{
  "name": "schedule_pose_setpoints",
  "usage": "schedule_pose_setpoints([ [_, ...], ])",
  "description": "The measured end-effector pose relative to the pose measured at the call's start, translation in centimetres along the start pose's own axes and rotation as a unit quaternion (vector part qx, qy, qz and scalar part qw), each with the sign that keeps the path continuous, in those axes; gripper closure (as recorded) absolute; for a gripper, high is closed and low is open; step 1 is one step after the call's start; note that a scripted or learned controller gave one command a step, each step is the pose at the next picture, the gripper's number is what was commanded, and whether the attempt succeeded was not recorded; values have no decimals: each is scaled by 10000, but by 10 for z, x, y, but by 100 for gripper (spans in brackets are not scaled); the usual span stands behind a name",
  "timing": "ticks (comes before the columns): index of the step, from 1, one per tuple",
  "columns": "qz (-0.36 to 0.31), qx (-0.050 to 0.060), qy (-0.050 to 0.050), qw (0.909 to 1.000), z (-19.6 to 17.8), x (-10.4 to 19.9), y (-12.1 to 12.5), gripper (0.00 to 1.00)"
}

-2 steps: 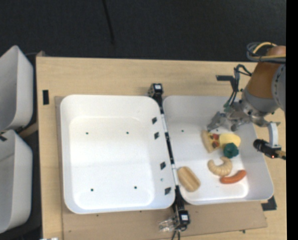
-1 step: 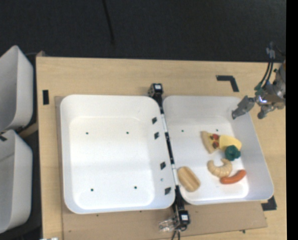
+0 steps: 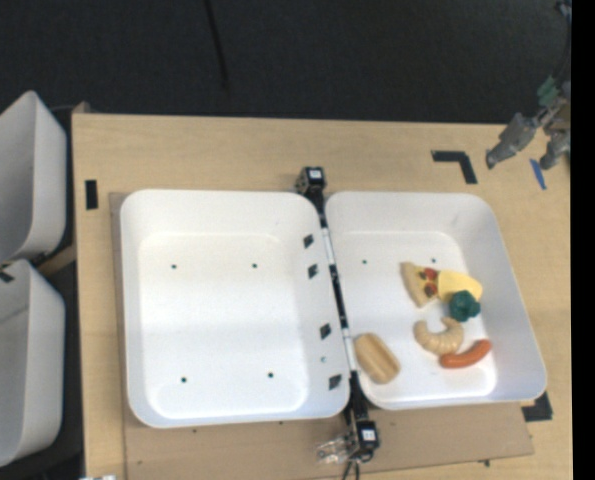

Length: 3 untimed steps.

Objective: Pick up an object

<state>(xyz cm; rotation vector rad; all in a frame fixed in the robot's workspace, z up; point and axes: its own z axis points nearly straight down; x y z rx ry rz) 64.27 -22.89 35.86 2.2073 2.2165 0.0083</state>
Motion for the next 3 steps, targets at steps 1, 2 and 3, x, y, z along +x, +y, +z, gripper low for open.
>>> schedule_pose_setpoints([
  [1, -7, 40, -5, 10000, -5, -1, -2, 100],
  [2, -11, 45, -6, 10000, -4, -2, -2, 0],
  [3, -28, 29, -23, 10000, -15, -2, -2, 100],
])
